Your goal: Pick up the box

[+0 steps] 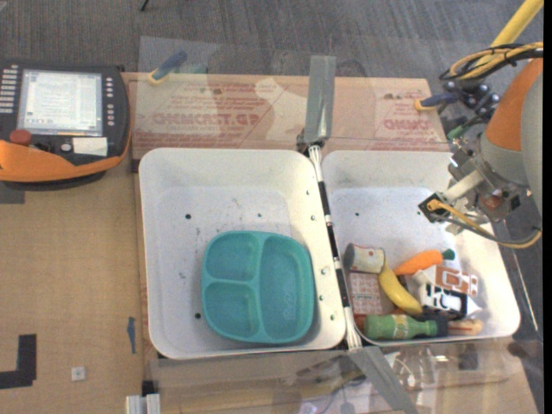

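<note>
Jaws, state not determinable, were positioned over the right bin point(379, 175); approach was judged in hand; descent onto the box point(454, 279) nearby was needed.

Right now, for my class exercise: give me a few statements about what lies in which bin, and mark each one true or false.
1. The teal plate lies in the left bin. True.
2. The banana lies on the plate. False: it lies in the right bin.
3. The green bottle lies on its side by the right bin's near edge. True.
4. The carrot lies in the left bin. False: it lies in the right bin, beside the banana.
5. The pinkish box lies in the right bin. True.
</note>
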Robot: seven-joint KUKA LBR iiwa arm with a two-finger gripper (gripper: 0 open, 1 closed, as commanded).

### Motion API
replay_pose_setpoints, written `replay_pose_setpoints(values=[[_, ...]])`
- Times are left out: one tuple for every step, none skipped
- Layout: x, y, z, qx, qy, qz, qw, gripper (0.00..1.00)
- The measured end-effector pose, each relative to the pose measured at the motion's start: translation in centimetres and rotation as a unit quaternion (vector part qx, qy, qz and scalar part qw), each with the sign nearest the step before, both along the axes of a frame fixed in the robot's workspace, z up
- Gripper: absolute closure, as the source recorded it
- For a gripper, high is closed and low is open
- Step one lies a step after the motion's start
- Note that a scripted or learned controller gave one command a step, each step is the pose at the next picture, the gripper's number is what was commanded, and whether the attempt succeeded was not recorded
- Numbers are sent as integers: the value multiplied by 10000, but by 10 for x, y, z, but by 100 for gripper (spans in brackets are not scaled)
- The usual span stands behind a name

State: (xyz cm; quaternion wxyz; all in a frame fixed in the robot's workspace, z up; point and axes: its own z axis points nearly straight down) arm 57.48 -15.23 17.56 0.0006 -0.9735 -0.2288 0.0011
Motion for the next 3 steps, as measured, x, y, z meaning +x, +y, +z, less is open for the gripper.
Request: replay_pose_setpoints(values=[[-23,65,8,5,11,-246,9997,100],[-55,133,8,8,13,-349,9994,100],[-55,133,17,10,22,-331,9995,100]])
